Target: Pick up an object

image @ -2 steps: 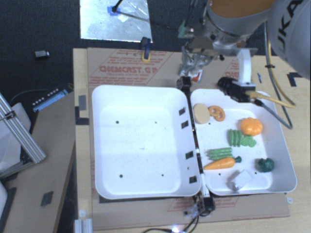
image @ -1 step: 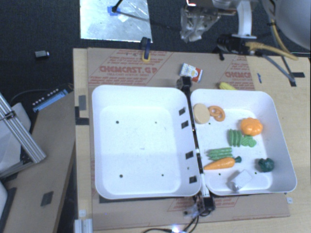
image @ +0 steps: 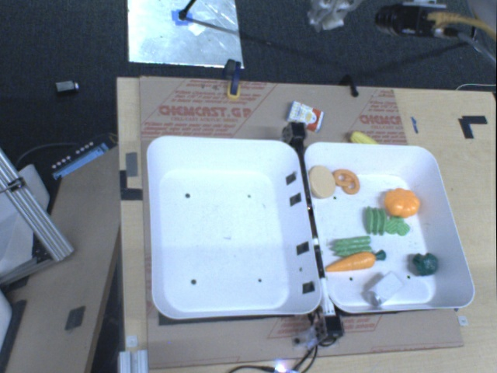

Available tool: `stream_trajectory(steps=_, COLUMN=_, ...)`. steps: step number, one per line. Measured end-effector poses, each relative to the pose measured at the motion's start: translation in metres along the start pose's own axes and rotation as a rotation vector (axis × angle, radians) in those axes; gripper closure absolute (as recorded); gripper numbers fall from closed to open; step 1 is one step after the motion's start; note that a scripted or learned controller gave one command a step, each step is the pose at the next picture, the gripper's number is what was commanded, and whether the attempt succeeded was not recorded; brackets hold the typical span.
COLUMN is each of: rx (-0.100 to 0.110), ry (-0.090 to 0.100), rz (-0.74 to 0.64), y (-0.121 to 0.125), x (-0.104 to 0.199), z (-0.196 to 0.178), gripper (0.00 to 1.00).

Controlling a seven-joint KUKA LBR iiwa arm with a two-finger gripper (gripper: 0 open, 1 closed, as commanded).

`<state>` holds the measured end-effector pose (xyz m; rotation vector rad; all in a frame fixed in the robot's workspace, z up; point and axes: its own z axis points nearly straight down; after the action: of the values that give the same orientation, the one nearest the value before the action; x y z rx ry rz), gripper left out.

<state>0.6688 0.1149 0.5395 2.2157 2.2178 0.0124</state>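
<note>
My claw [image: 332, 6] hangs far beyond the bins, blurred, and I cannot tell its state. In the right bin [image: 446, 208] lie a carrot [image: 351, 263], pumpkin [image: 401, 202], pretzel [image: 346, 180] and broccoli [image: 425, 263]. A banana [image: 363, 138] sits on the counter [image: 202, 103] just behind.

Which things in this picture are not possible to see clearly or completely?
- Gripper, camera view: blurred and cut off by the top edge; its state is unreadable.
- Yellow object: partly hidden behind the right bin's rim, so its kind is uncertain.
- Small packet on the cardboard: print too small to read.
- White object: pale against the bin, shape unclear.
</note>
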Motion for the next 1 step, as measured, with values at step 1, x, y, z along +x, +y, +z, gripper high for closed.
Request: stream_trajectory(steps=1, rx=0.008, ry=-0.003, rz=0.008, y=-0.0058, x=-0.0928, z=0.0038, gripper=1.0)
